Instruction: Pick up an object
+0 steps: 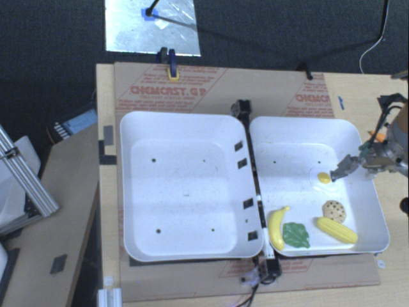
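**Two bins, four toy foods and a small yellow piece at the jaws**

Four things lie along the near edge of the right bin (358,139): a banana (276,228) by the divider, a green leaf-like piece (296,235) touching it, a round cookie (333,210) and an ear of corn (337,230) just beside the cookie. Farther back in that bin sits a small yellow object (324,178), perhaps a lemon, though it is too small to tell. The jaws (339,170) reach in from the right and end right at it, slightly above and to its right; whether they stand wide, narrow or pinch it, I cannot tell. The left bin (128,190) lies alongside. Both rest on a cardboard-covered bench (211,88). Beyond the bench lies a shiny metal sheet (152,18).
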